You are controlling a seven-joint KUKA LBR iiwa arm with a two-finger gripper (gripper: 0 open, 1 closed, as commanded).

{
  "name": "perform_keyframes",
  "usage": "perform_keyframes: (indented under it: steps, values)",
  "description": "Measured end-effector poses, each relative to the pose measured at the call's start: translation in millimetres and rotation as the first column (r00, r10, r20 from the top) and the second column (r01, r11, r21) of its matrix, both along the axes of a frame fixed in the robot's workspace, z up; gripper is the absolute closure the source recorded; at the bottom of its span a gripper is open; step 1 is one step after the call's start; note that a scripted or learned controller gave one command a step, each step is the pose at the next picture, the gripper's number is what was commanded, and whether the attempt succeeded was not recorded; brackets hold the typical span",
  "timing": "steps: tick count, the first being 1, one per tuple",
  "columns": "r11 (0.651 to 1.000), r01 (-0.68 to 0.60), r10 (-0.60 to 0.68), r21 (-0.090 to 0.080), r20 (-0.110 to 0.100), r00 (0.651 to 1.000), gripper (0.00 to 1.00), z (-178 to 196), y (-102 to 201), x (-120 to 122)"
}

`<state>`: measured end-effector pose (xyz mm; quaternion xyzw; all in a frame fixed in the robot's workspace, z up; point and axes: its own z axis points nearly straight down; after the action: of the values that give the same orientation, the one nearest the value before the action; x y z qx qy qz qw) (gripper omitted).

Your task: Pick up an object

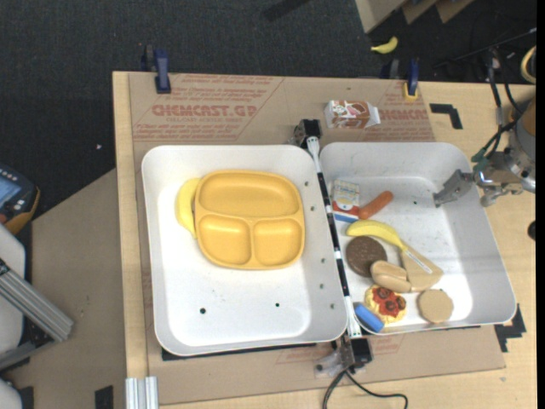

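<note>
The right bin (477,254) holds a cluster of toy foods along its left side: an orange sausage (375,204), a banana (375,231), a round brown patty (365,254), a bread roll (390,273), a pizza piece (386,302) and a tan round biscuit (435,305). My gripper (451,190) hangs over the bin's upper right part, at the end of the arm coming in from the right. It is well to the right of the foods and touches none of them. Nothing is seen in it.
A yellow divided plate (249,218) lies in the left bin (170,296), on top of a yellow dish (184,203). A small blue piece (368,318) and a white card (345,196) lie in the right bin. A brown-and-white packet (352,113) lies on the board behind the bins.
</note>
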<state>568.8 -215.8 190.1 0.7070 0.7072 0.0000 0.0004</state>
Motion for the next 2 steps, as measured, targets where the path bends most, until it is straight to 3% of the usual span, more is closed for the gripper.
perform_keyframes:
  steps: [1,2]
  values:
    - [1.0,-0.008,0.009,0.006,-0.005,1.0,0.0,-112,76,55]
    - [1.0,0.003,-0.003,-0.003,0.003,1.0,0.0,-105,26,64]
